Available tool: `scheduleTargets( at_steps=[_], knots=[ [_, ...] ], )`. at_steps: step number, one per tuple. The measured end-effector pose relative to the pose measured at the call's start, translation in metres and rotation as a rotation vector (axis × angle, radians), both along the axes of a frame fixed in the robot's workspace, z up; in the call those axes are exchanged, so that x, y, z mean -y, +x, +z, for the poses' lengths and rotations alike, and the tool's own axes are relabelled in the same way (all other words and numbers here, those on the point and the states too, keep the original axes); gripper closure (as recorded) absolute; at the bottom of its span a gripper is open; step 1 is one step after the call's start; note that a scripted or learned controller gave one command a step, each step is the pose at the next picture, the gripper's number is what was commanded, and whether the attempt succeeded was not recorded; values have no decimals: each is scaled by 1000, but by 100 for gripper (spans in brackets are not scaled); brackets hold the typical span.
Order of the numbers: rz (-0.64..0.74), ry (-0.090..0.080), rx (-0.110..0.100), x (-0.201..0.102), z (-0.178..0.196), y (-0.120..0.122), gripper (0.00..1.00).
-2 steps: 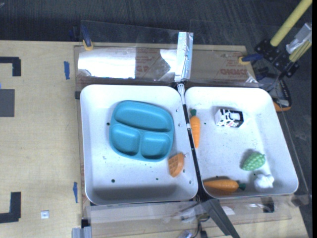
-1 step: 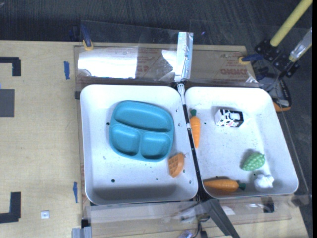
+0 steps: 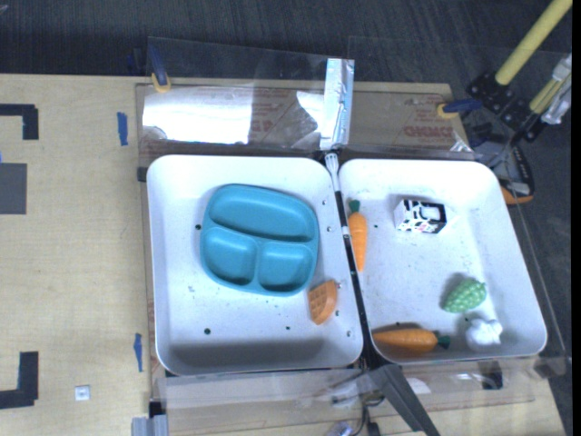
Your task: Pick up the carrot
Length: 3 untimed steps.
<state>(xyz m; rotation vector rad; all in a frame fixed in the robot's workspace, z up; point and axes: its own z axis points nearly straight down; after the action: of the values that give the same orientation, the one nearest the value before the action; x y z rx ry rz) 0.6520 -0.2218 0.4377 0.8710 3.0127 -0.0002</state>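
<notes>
A smooth orange plastic carrot (image 3: 358,235) lies along the right white bin's (image 3: 517,243) left wall; another (image 3: 406,339) rests near its front. A glossy blue three-compartment tray (image 3: 259,238) sits in the left bin (image 3: 172,271).

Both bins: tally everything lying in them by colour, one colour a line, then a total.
Orange: 3, carrot by the divider, carrot at the near wall, orange wedge
Blue: 1, divided plate
Green: 1, green toy
White: 1, white piece
Black-and-white: 1, patterned piece
Total: 7
</notes>
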Motion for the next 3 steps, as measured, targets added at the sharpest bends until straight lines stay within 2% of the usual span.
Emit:
scheduleTargets(
  at_steps=[1, 2, 3],
  knots=[
    [303, 2, -5, 1, -180, -48, 0],
    [445, 2, -5, 1, -258, -86, 0],
    [430, -15, 23, -14, -319, -57, 0]
  ],
)
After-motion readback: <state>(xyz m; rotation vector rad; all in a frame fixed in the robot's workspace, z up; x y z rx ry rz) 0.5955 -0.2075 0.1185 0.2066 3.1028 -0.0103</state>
